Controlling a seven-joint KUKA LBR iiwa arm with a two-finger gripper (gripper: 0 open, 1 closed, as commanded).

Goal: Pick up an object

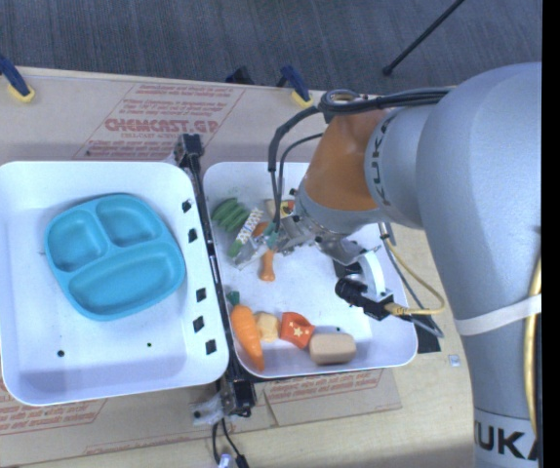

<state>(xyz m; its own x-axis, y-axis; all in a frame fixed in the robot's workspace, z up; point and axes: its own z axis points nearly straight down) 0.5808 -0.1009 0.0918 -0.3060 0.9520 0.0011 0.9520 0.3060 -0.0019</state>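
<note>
Fingers (272, 240) low in right bin (397, 351), grip state unclear, small orange piece (267, 265) just below, green pod (227, 213) beside.

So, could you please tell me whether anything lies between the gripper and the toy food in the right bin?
Nothing visible does. The gripper sits low among the items in the right bin, right above a small orange piece, with the green item just beside it.

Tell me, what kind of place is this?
Probably a robotics lab test bench, not a kitchen: a big grey arm reaches over two white bins, one holding toy food like a carrot, the other a blue divided plate.
</note>
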